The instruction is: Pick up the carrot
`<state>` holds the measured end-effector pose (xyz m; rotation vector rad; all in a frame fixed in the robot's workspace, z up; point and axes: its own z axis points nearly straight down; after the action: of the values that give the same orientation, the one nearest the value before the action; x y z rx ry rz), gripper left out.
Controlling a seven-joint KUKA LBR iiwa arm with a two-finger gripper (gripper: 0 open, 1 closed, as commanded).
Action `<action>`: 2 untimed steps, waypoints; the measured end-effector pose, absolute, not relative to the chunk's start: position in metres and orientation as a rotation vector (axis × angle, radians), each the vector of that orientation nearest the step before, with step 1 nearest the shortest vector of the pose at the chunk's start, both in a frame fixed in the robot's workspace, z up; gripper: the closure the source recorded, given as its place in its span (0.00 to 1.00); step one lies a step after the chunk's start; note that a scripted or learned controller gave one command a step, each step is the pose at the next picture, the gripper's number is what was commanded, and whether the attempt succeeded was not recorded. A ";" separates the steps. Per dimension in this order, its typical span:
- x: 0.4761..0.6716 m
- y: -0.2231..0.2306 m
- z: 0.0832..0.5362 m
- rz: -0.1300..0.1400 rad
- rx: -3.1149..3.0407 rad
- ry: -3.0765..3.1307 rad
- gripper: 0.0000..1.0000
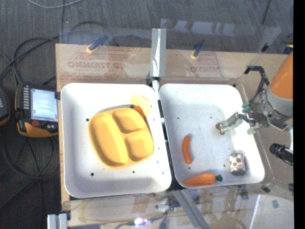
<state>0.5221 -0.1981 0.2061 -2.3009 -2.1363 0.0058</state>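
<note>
The tool (223, 126), fingers' state unclear, hovers above the carrot (201, 179) lying beside the right bin's (200, 93) front wall; a grasp across its thicker middle looks safest.

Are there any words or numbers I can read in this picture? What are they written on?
"CHEMCAST GP", faint red letters on the brown protective paper behind the left bin; the last letters are unsure.
More faint red print on the same kind of paper behind the right bin: too blurred to read.
Screen of the handheld controller at far left: lit, but text too small to read.
Small can in the right bin: patterned label, nothing readable.
</note>
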 end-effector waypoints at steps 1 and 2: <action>0.487 -0.109 0.093 -0.005 -2.144 -2.302 0.00; 0.488 -0.111 0.101 -0.005 -2.147 -2.301 1.00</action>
<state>0.4878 -0.1108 0.1009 -2.1473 -2.3010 -0.0048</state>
